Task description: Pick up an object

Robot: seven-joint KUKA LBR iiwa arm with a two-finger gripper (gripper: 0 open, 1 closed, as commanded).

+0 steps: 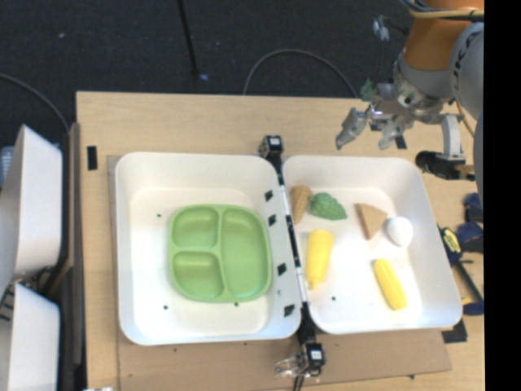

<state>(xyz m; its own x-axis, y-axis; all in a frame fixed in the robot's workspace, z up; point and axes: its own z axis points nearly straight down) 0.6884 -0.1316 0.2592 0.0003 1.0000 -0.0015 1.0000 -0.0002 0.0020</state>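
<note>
**Gripper above the right bin's far edge, nothing in it**

From my feed I see the gripper (pixel 370 133) hanging over the bench just beyond the far rim of the right bin (pixel 431 210), its two fingers spread wide with nothing between them. The grey arm with its orange band (pixel 435 43) comes in from the upper right.

In the right bin lie a cone (pixel 300 202) touching a green leafy piece (pixel 328 207), a tan wedge (pixel 372 219) against a white egg (pixel 399 231), and two yellow corn cobs: one (pixel 318 256) near the divider, one (pixel 390 283) toward the near right corner. All sit well apart from the gripper, with nothing lying over them.

The left bin (pixel 138 300) holds a green compartment tray (pixel 221 252). Black cables (pixel 293 59) run across the dark floor beyond the bench
</note>
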